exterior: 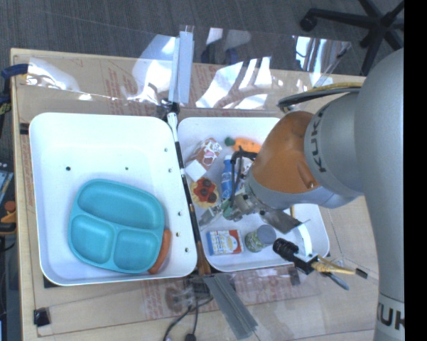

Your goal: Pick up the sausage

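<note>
- Sausage [163, 250]: one smooth orange-brown cylinder with rounded ends, lying in the left bin [92, 137] against the right rim of the blue tray, near the bin's front right corner and apart from the arm.
- Blue tray [116, 225]: one glossy turquoise plastic plate with rounded corners, moulded into three compartments, flat on the left bin's floor.
- Bins: two shallow white plastic tubs with rounded corners, side by side, rims touching.
- Right bin [320, 244]: cluttered with small items, among them a rectangular printed card or packet [223, 242], a round metallic can end [254, 242], an orange piece [247, 146] and a red-patterned item [205, 190].
- Arm: matte grey casing with a rounded orange band [284, 163], reaching over the right bin.
- Gripper [234, 206]: low among the clutter in the right bin; whether it is spread or closed cannot be told.
</note>
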Robot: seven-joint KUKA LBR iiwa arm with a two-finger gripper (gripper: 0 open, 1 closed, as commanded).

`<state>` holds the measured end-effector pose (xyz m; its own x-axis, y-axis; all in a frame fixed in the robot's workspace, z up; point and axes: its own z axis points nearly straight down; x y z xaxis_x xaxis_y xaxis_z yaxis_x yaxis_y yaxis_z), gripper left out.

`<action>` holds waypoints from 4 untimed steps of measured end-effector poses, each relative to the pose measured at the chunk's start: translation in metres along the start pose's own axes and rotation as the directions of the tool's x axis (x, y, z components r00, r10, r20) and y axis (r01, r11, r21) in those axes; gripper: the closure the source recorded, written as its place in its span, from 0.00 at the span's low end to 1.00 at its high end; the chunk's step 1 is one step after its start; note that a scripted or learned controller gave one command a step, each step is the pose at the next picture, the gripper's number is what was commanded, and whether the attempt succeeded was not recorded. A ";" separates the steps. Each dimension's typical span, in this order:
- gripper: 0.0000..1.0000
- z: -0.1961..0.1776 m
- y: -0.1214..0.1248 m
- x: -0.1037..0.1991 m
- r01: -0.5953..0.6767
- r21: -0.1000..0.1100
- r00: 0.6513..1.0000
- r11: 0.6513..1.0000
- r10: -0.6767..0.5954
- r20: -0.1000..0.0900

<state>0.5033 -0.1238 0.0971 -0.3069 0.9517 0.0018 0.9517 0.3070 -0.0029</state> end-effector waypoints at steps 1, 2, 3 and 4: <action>0.00 -0.016 0.067 -0.010 0.076 -0.003 0.997 0.997 -0.076 0.005; 0.00 0.005 0.035 0.000 -0.287 -0.003 0.958 0.958 0.287 0.004; 0.00 0.004 -0.006 0.028 -0.686 -0.012 0.728 0.728 0.686 0.005; 0.00 -0.003 0.056 0.011 -0.656 -0.005 0.755 0.755 0.656 0.002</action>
<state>0.5534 -0.0960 0.1002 0.3925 0.9197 -0.0026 0.9197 -0.3925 0.0018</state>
